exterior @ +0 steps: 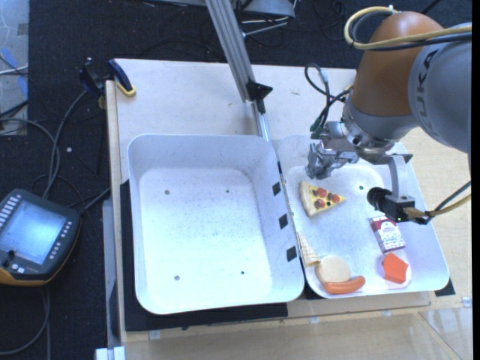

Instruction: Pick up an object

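Nearest, a sausage (345, 284) is seen in the right bin (435, 265); at twelve o'clock of the pizza slice (321, 198), the claw (318, 166) is poised, grip state unreadable.

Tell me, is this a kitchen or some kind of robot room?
Probably a robot lab, not a kitchen. A big grey and orange robot arm lowers its claw over a white bin of toy food, like a pizza slice. A control screen and loose cables lie on the floor.
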`<state>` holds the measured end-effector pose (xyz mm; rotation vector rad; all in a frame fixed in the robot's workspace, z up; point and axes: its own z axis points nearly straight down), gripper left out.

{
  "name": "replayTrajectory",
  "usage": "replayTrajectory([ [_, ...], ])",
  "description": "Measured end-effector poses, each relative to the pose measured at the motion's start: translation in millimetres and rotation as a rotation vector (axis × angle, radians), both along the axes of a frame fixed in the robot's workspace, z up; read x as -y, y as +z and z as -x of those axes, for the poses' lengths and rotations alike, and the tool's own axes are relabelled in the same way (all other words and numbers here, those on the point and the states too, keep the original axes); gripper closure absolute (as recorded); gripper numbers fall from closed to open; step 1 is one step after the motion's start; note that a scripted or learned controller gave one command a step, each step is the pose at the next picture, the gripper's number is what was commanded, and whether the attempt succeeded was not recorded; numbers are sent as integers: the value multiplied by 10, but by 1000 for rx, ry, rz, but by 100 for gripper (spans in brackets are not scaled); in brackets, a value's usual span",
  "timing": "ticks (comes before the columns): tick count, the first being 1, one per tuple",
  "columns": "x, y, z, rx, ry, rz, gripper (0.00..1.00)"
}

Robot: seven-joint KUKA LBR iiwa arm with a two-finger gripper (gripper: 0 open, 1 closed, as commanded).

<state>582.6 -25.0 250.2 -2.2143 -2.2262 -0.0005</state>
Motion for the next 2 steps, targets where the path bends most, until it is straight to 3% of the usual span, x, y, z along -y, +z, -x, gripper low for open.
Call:
replayTrajectory([
  [2, -954, -28, -85, 0, -2, 1, 100],
])
